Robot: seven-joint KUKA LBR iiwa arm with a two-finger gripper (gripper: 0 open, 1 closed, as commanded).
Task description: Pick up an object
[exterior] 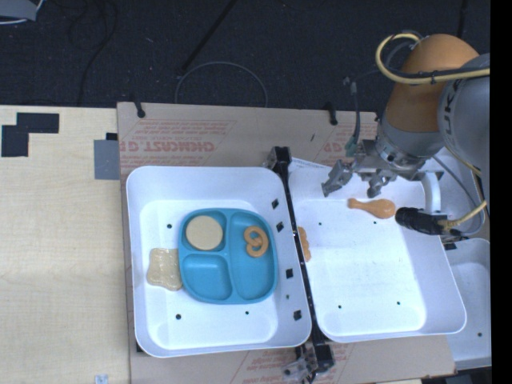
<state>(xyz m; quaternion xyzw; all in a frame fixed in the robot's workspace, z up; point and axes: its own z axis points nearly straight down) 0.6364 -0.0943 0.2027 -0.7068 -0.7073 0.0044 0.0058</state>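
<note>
One drumstick [374,207] lies just below the open, empty gripper [356,184].

The arm [448,86] is cut off by the right edge above the orange band. The right bin [384,310] has its far rim hidden behind the gripper [357,184]. An orange-brown item [304,244] at that bin's left wall is half concealed by the divider; its kind cannot be told. Black hardware [308,362] at the bins' near junction is cropped by the bottom edge.

Red mirrored print on cardboard sheet [200,138] under bins, unreadable.
</note>
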